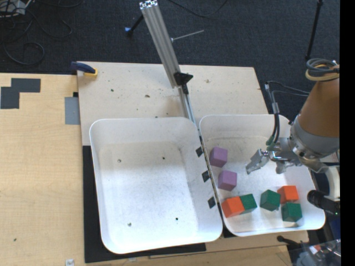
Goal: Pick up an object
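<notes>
Fingers of the grey metal gripper look spread, holding nothing; I'd centre over the lower purple plastic cube before descending.

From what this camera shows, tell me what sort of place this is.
Most likely a robotics lab set up for grasping trials. A robot arm with its tool hangs over two white bins, one holding coloured blocks; cables trail over dark carpet, and an aluminium post is mounted to the bench.
</notes>
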`<state>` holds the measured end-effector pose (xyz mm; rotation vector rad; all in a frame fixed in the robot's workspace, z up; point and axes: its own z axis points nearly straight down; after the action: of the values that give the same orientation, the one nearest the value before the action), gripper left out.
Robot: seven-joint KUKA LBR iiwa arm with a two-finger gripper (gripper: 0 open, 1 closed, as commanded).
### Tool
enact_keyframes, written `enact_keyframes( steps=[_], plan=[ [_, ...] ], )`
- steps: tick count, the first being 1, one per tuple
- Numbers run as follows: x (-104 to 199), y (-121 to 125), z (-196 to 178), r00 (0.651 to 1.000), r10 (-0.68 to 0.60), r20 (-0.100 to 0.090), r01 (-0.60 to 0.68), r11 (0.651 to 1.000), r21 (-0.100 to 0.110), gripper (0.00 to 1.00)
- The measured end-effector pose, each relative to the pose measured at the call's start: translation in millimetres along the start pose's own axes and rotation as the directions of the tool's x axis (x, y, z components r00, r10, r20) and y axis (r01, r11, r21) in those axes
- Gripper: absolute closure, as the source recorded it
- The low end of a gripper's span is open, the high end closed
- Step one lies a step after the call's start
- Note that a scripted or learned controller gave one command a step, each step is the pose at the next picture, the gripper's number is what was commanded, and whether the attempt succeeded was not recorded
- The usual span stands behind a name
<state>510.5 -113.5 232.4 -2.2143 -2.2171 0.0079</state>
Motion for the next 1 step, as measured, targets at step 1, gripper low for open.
enact_keyframes(
  steps=[1],
  plan=[
    [-1.4,0.7,-2.6,1.0,0.005,0.001,-0.005,1.0,-0.006,0.0]
  ],
)
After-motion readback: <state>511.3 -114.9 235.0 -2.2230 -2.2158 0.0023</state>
